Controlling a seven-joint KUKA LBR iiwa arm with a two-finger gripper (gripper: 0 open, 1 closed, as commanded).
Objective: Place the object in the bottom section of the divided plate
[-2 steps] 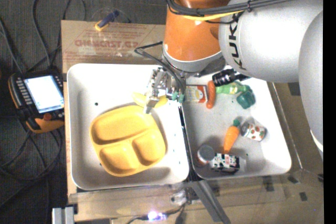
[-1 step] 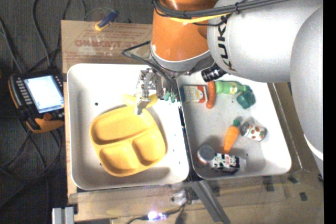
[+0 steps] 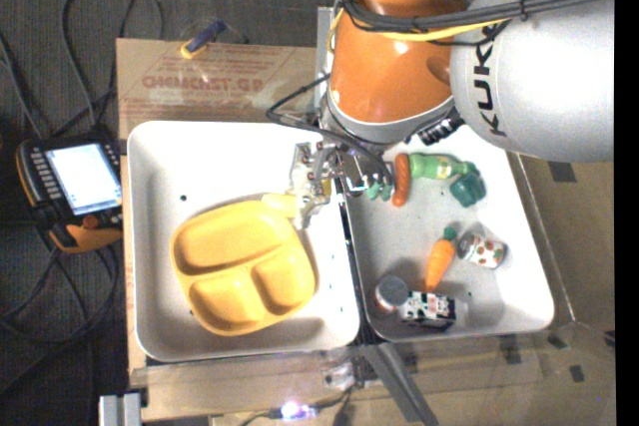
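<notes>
Pincer (image 3: pixel 318 177) sits low over the inner edge of the left bin (image 3: pixel 150 165), just above the yellow divided plate (image 3: pixel 245 274); metal parts cluttered, so cannot tell how wide it stands or whether anything is caught in it. A small pale yellow piece (image 3: pixel 281 204) lies right at the pincer's tip, touching the plate's upper rim; its long axis runs roughly left-right, which end leads is unclear. The plate lies below and left of the pincer, tilted, one wide section nearest the pincer and two smaller ones farther down. Right of the pincer, in the right bin (image 3: pixel 529 244): an orange carrot-like piece (image 3: pixel 401 179) standing nearly up-down, just beside a green toy (image 3: pixel 444 171). Farther down-right, a second carrot (image 3: pixel 439 260), thick end upward, beside a small patterned can (image 3: pixel 482 250); below these a round grey-lidded jar (image 3: pixel 391 293) and a dark box (image 3: pixel 429 308). Above the pincer, the arm's orange band and grey link. Both bins rest on the tabletop with cardboard (image 3: pixel 210 85) behind; a handheld screen pendant (image 3: pixel 70 185) lies far left on dark carpet with cables.
</notes>
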